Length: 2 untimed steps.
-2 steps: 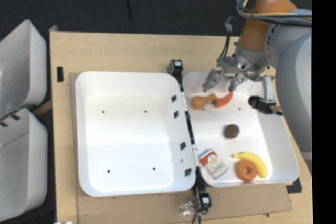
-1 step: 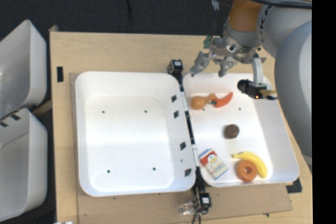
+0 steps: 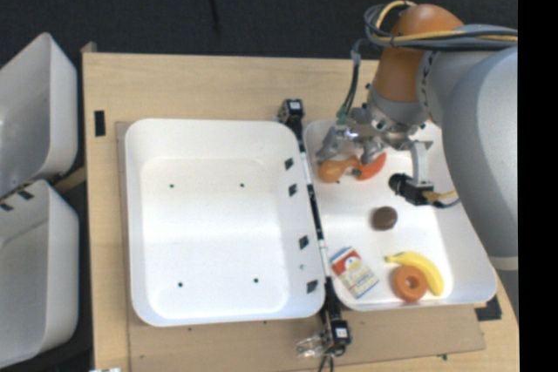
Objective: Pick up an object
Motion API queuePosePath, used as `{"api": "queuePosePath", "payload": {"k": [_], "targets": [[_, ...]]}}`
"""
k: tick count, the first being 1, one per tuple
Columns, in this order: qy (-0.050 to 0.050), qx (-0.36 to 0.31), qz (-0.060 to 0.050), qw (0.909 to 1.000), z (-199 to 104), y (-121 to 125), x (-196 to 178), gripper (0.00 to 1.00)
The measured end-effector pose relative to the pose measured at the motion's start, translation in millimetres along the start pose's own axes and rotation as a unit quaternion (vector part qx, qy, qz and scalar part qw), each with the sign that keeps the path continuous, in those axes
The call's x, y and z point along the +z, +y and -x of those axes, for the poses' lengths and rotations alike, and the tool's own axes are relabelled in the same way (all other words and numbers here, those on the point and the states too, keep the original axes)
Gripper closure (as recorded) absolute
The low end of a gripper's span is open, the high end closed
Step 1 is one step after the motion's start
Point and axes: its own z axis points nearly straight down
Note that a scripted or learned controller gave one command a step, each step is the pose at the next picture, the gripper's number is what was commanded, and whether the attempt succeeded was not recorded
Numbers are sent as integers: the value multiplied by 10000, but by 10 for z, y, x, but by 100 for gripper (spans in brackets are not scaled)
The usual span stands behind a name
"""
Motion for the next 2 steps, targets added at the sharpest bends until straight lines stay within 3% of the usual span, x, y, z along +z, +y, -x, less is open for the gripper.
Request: {"api": "queuePosePath", "payload": {"k": [1,2], "targets": [[-11,6,45,10000,627,-10,132,0],[4,-1,17,10000,531,-584,135,0]]}}
